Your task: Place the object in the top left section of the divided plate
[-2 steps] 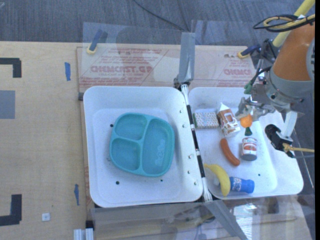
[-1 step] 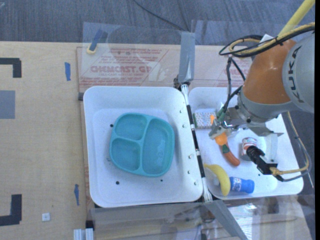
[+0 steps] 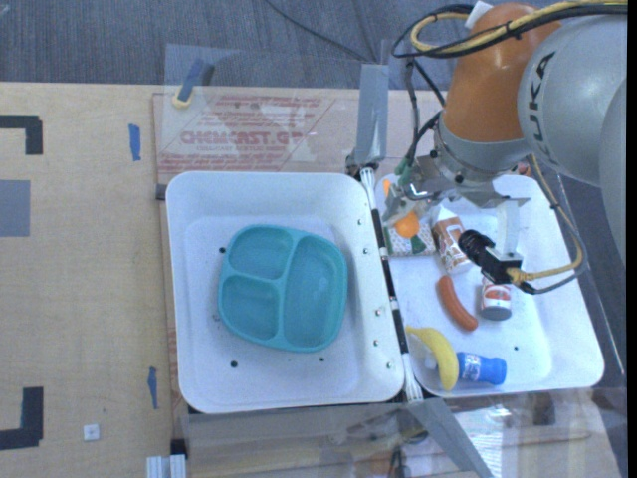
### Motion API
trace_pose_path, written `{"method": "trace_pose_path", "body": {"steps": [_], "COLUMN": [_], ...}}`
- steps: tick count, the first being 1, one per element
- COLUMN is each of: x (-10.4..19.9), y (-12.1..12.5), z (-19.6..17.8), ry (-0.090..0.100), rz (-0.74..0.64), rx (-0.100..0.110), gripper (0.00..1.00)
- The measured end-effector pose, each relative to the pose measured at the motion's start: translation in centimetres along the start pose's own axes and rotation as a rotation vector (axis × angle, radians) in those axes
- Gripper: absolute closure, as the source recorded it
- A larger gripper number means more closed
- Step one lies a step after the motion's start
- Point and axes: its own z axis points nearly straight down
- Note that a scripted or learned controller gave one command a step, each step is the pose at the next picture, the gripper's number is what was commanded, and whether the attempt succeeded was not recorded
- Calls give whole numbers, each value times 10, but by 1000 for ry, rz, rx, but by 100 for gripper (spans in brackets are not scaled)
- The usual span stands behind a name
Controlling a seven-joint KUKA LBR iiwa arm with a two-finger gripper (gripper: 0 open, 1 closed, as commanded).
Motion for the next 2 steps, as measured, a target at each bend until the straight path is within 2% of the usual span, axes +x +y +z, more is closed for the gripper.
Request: {"method": "trace_pose_path", "body": {"steps": [1,2], "x": [54,54], "y": [-42,-42], "z": [33,33], "ry": [1,1], "rz": [108,108], "rx": [4,4], "gripper": [100,0]}}
